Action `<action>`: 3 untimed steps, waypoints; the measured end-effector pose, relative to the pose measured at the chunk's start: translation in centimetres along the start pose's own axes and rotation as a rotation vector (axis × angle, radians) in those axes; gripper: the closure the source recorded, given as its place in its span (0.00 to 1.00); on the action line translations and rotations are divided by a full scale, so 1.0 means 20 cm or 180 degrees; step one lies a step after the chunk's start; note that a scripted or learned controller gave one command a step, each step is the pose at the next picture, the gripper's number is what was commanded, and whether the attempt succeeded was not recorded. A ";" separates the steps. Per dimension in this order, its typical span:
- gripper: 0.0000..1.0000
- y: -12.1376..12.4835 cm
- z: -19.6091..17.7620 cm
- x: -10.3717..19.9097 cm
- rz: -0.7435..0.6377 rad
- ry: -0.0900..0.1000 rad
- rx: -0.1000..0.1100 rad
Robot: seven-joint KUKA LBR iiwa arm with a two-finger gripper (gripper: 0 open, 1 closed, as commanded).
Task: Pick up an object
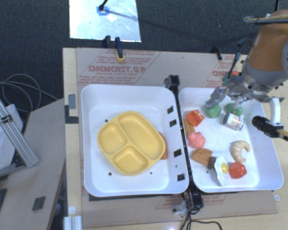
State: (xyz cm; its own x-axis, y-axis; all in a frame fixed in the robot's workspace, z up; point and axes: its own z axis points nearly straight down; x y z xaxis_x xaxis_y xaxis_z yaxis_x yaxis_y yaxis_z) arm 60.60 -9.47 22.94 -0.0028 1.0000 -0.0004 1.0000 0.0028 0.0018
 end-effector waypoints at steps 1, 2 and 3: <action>0.00 0.08 -0.85 0.47 -0.0037 0.0011 -0.0066; 0.00 0.32 -0.46 0.77 -0.0024 0.0008 0.0011; 0.00 0.32 -1.05 0.99 -0.0021 0.0011 -0.0044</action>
State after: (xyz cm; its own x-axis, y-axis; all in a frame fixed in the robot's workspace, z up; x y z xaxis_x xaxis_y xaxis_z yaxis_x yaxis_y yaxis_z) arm 66.89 10.35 44.03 -0.0096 1.0000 0.0029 0.9998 0.0095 0.0156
